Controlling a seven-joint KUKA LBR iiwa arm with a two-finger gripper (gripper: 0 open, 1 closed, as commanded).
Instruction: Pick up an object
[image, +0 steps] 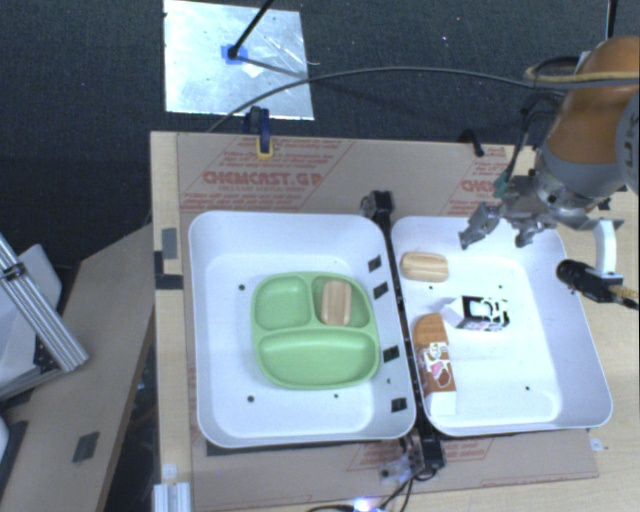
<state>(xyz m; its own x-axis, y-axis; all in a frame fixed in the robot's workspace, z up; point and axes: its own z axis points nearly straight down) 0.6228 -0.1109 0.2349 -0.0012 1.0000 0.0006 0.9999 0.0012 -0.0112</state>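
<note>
My gripper (498, 232) hangs open above the far edge of the right bin (560, 400), with nothing between its fingers. Below it in that bin lie a tan bread roll (424, 266) near the far left corner, a black and white object (486, 312) in the middle, and an orange-brown snack packet (435, 364) along the left wall. The left bin (220, 300) holds a green divided plate (315, 335) with a tan bun (335, 301) in its upper right compartment.
The two bins meet at a black-clipped seam (392, 300). Both stand on a cardboard sheet (300, 175). A shiny foil sheet (238, 58) lies beyond the bench at the back.
</note>
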